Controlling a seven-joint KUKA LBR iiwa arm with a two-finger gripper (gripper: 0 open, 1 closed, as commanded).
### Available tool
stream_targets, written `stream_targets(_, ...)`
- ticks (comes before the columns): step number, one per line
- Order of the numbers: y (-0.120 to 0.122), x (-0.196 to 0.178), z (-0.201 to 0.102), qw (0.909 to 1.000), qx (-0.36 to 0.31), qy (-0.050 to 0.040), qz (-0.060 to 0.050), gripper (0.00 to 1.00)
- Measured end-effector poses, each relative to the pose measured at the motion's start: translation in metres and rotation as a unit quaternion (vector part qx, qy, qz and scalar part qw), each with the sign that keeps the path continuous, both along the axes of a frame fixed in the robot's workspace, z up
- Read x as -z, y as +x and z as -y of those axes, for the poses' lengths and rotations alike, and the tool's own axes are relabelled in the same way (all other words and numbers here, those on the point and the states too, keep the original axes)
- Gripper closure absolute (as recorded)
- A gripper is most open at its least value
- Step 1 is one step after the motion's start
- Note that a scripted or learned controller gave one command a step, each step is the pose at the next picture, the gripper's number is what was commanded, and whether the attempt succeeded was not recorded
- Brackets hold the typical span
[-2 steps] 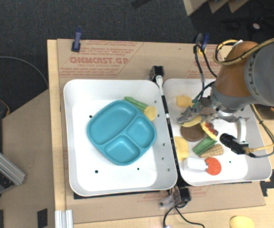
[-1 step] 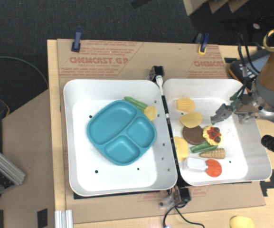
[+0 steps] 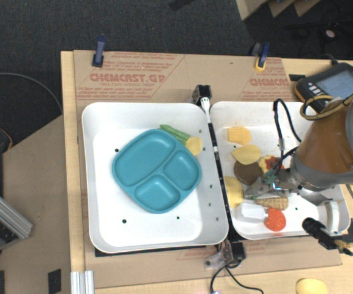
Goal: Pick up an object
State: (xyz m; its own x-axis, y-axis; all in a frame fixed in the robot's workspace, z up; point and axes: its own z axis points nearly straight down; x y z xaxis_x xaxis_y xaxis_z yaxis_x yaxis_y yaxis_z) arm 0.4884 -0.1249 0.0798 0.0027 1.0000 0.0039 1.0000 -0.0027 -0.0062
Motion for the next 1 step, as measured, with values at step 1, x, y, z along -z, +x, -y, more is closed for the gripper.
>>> stream_targets(1,0.0040,-0.0166,0.0007,1.0000,-0.001,-0.0020,0.006,1.00)
